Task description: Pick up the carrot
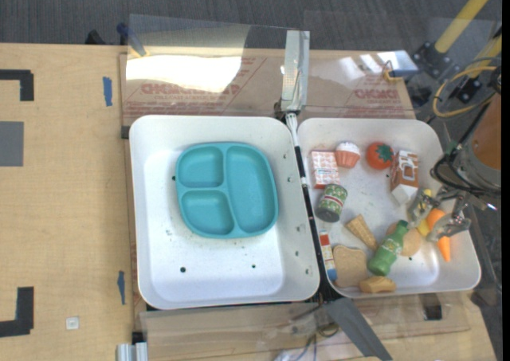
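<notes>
The orange carrot (435, 221) lies near the right wall of the right bin (362, 130), and its tip (445, 250) points toward the front. My gripper (439, 215) is low over the carrot, reaching in from the right edge. Its metal fingers (419, 205) stand apart on either side of the carrot's upper part, so the gripper looks open around it. Part of the carrot is hidden under the gripper.
The right bin also holds a green bottle (388, 246) just left of the carrot, a cone (360, 230), a can (331, 202), a tomato (379, 154), a small carton (405, 170), a cupcake (347, 154) and bread (348, 262). A teal divided plate (227, 190) sits in the left bin (151, 216).
</notes>
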`<action>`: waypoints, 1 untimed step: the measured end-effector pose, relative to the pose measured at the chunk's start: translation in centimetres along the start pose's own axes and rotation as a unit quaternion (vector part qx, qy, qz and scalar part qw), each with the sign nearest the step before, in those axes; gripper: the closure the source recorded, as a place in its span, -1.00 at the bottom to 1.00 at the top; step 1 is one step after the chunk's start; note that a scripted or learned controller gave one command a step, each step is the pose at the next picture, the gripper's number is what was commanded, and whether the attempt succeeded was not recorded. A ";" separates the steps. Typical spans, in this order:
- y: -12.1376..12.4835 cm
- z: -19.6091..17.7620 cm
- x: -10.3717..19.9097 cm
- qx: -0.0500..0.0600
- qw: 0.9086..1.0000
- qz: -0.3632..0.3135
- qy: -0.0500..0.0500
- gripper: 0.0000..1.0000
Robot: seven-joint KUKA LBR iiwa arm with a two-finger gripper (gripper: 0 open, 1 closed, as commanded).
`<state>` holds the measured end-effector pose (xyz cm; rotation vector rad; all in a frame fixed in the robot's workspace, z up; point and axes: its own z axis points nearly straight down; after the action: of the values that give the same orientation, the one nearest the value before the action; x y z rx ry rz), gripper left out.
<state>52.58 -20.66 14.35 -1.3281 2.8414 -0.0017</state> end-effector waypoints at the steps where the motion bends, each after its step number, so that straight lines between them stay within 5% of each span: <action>1: 3.1 -5.7 -6.7 0.002 0.997 0.079 -0.003 1.00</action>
<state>54.46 -13.50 20.04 -1.0975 2.9312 -0.0040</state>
